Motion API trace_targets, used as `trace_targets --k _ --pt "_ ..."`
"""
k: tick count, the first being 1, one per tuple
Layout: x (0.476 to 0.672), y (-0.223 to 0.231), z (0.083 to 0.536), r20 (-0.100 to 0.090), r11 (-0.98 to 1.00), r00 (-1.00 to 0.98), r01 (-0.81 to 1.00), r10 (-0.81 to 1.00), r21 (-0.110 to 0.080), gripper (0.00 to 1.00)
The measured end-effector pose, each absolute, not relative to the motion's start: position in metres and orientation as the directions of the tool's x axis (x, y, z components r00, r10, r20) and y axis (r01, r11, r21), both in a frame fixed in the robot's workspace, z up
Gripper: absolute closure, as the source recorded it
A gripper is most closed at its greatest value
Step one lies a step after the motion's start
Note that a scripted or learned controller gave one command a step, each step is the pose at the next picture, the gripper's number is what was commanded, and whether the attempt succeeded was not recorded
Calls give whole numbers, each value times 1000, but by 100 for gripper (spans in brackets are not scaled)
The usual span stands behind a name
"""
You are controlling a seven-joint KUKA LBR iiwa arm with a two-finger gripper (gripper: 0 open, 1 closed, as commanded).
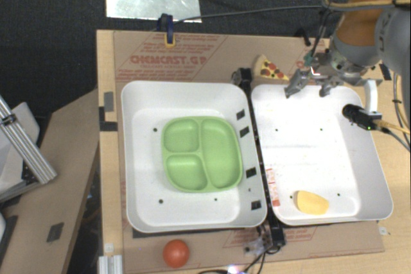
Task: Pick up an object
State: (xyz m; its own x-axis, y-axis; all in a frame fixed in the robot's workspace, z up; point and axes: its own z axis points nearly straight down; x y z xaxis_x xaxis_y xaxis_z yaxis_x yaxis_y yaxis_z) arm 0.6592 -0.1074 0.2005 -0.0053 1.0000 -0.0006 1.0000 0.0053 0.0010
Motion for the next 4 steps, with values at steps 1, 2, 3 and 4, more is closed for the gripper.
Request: trace_targets --k 1,2,3,4 --pt "657 -109 138 0 2 -2 1000 1000 -2 0" --pt "658 -108 88 -1 2 -2 1000 1000 2 0" --pt "658 -108 100 -1 2 -2 1000 1000 5 100" --pt "663 -110 145 0 4 -4 1000 1000 6 100"
